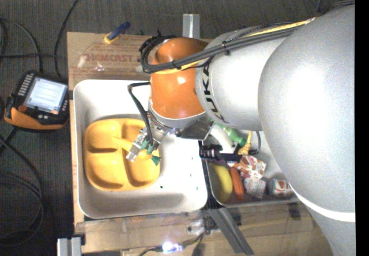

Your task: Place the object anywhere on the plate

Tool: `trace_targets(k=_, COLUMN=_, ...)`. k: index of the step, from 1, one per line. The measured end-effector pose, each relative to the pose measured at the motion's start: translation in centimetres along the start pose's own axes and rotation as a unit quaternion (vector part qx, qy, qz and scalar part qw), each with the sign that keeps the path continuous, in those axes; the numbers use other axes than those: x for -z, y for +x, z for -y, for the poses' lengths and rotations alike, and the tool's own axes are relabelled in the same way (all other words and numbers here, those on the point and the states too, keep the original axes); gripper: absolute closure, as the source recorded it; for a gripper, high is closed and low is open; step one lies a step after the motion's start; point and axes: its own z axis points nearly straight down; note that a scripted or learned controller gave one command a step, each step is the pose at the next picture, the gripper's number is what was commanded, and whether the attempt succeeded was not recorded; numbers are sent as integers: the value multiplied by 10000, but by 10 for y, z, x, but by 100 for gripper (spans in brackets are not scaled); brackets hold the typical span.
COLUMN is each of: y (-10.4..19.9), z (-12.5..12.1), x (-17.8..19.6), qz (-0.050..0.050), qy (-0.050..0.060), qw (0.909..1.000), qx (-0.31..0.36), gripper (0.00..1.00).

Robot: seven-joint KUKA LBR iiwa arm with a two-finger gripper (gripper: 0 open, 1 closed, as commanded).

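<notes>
A yellow divided plate [112, 157] lies in the left white bin [173, 194]. My gripper [143, 148] hangs low over the plate's right rim, below the orange wrist band [176, 85]. A small yellow and green object [154, 158] sits right at the gripper's tip, on or just above the plate's right edge. The arm hides how the object and gripper meet, so contact is unclear.
The right bin [212, 197] holds several items: a yellow banana-like piece [222, 180], an orange stick [235, 183], wrapped packets [253, 168], a green item [233, 134]. The arm's big grey body covers most of that bin. A teach pendant [37, 99] lies off the bench at left.
</notes>
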Motion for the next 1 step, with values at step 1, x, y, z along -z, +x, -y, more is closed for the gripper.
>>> trace_targets(k=1, y=26, z=-20, x=88, qz=8, qy=7, qw=9917, qx=-1287, gripper=100)
